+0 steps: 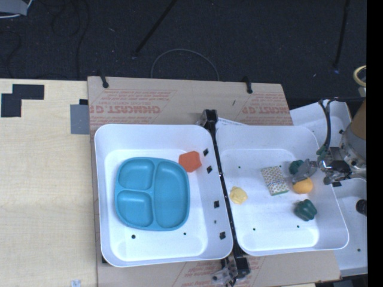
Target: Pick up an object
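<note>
- The worktop [42, 184] is pale wood on the left, with a brown cardboard sheet [185, 103] under the two bins.
- The left bin [105, 160] is white and shallow, and touches the right bin [326, 235] along a black divider [220, 184] running top to bottom.
- The arm [359, 124] comes in from the right edge, over the right bin's far rim.
- A blue plate [153, 193] with three compartments lies flat in the left bin, filling most of its floor.
- The hand [326, 167] hangs at the right bin's right side, just beside the objects there; whether its fingers are apart or together cannot be told, and nothing is seen between them.
- A speckled pad [274, 180] lies flat in the middle of the right bin.
- An orange block [190, 161] sits in the left bin, touching the plate's upper right rim.
- A green piece [306, 210] lies near the right bin's right wall, below the hand.
- An orange ball [303, 186] lies just right of the pad, close under the hand.
- A yellow piece [238, 195] rests at the right bin's left side, near the divider.
- A dark green piece [297, 167] sits above the orange ball, just beside the hand.
</note>
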Available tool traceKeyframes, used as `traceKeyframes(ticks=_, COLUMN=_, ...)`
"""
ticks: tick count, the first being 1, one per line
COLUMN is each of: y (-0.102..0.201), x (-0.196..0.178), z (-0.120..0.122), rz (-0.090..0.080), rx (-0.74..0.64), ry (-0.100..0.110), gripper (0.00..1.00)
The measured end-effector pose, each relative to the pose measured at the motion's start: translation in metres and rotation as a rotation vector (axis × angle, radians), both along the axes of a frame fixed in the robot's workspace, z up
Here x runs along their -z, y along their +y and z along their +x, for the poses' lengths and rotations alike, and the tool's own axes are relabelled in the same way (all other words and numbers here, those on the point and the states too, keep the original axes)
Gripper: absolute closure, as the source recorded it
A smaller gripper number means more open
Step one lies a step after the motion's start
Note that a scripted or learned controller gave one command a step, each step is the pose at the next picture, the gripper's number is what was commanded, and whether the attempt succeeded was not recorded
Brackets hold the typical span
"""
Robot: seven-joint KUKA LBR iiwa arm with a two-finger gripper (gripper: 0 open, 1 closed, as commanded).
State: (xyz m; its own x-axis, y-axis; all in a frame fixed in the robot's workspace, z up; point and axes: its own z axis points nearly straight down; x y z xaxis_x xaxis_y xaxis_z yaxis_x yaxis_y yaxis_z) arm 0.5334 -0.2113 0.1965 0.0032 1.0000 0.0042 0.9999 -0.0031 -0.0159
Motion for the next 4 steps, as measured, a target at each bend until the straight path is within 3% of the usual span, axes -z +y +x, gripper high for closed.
traceKeyframes(ticks=1, y=0.0, x=-0.008, z=0.003, rz=-0.003, rx=-0.003, ry=-0.013, gripper=0.0)
traceKeyframes(ticks=3, y=0.01, x=0.102, z=-0.01, rz=-0.001, rx=-0.003, ry=-0.008, gripper=0.0)
traceKeyframes(ticks=4, y=0.011, x=0.109, z=-0.01, rz=-0.002, rx=0.0, ry=-0.012, gripper=0.0)
